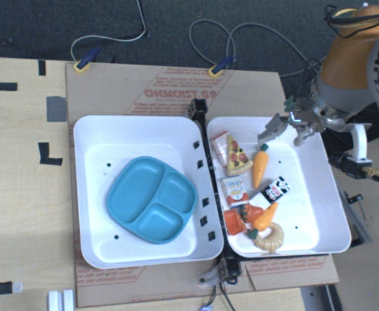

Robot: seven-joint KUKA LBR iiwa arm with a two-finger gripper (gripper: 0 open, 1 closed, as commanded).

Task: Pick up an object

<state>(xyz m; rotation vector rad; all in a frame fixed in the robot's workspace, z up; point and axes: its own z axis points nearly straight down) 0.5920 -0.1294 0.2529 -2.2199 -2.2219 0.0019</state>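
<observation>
We see the end effector (pixel 286 129) with fingers spread, holding nothing, poised over the right bin (pixel 325 193), presumably to descend on the toy carrot (pixel 260 166) lying just below.

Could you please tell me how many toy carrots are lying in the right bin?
2. One carrot lies upright in the upper middle of the right bin, beside the pizza slice. The other carrot lies lower, among the clutter above the ring-shaped pastry. Others could be hidden underneath.
</observation>
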